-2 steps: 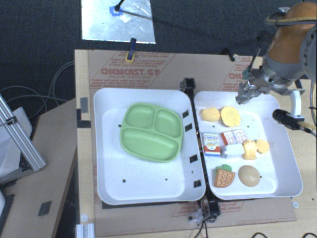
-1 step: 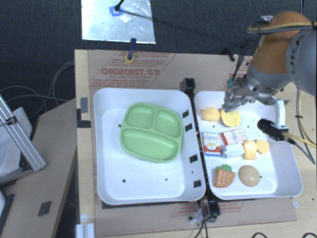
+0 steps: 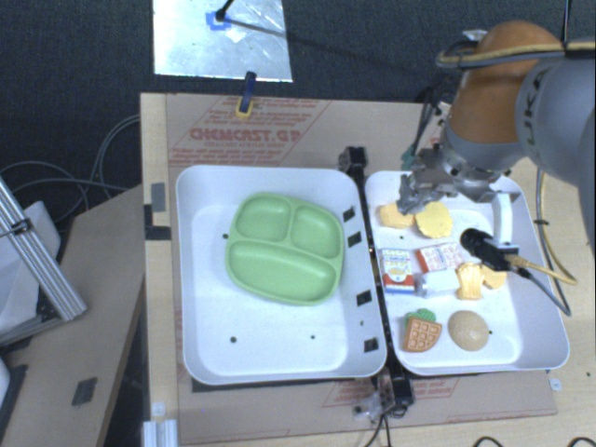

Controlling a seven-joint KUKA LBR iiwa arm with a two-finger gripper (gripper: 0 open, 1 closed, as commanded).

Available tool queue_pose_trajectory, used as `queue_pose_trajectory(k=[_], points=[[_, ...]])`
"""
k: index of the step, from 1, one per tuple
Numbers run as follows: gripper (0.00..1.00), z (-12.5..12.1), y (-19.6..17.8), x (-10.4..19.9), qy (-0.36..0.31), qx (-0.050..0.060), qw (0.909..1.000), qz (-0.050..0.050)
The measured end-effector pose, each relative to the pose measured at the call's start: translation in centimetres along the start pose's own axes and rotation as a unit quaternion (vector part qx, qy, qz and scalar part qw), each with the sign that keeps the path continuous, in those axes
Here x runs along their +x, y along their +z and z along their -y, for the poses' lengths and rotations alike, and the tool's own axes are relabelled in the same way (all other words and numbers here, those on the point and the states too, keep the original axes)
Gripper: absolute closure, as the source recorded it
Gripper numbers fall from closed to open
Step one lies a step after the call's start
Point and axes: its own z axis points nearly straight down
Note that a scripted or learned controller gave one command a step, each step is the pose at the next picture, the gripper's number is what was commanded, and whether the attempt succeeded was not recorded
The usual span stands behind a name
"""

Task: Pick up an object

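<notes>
Waffle point(image 3: 421, 332) and bun point(image 3: 468, 330) in front, yellow round food point(image 3: 434, 221) just beneath the gripper point(image 3: 416, 196), grip state unclear.

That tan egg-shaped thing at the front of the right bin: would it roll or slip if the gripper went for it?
The tan egg-shaped piece looks rounded and smooth, so it would probably roll if nudged and might squirt out of a two-finger pinch. It looks like a toy food, so likely light and stiff. The waffle piece beside it could stop a roll that way.
</notes>
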Motion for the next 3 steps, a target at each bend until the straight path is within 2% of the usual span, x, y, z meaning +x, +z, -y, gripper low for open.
queue_pose_trajectory(k=[1,2,3], points=[[1.00,1.9,0.5,2.0,0.000,0.000,1.0000,0.000],[1.00,1.9,0.5,1.9,0.002,0.000,1.0000,0.000],[1.00,2.0,-1.4,1.3,0.003,-0.001,1.0000,0.000]])
